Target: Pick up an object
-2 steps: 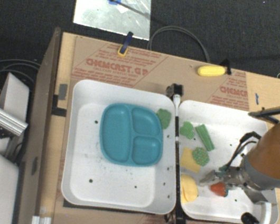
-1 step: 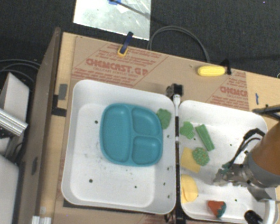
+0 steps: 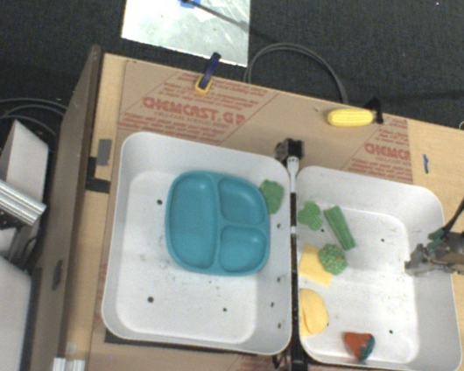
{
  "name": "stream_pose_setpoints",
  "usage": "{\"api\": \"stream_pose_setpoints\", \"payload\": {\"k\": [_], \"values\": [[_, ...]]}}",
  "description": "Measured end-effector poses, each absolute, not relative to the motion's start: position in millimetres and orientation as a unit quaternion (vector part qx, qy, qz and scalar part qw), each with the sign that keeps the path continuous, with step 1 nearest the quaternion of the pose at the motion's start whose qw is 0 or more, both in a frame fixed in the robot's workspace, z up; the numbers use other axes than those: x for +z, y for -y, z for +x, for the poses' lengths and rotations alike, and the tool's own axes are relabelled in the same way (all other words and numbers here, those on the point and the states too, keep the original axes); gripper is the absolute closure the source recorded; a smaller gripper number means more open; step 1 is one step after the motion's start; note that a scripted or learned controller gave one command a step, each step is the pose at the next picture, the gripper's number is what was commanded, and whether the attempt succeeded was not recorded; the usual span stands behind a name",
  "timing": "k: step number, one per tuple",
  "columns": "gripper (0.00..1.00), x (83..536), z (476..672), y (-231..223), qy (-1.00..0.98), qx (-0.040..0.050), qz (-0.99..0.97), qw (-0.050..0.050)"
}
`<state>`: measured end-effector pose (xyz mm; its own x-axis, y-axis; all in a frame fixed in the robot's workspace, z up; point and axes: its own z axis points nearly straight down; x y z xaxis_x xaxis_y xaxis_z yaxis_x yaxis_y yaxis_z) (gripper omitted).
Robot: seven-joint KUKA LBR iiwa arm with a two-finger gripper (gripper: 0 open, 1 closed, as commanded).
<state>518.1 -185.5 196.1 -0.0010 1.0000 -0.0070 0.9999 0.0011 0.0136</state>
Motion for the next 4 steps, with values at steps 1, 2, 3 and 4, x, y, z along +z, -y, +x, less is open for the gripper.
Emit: {"api": "stream_pose_setpoints", "payload": {"k": [1, 2, 3, 4], "values": [[0.00, 189.8, 515.4, 182.4, -0.707, 0.0006, 0.707, 0.001], [0.00, 82.8, 543.0, 127.8, -0.710, 0.0001, 0.704, -0.002], [0.00, 86.0, 624.4, 162.7, -0.709, 0.0024, 0.705, 0.005], [0.00, 101.7, 650.1, 77.7, -0.712, 0.0018, 0.703, 0.002]]}}
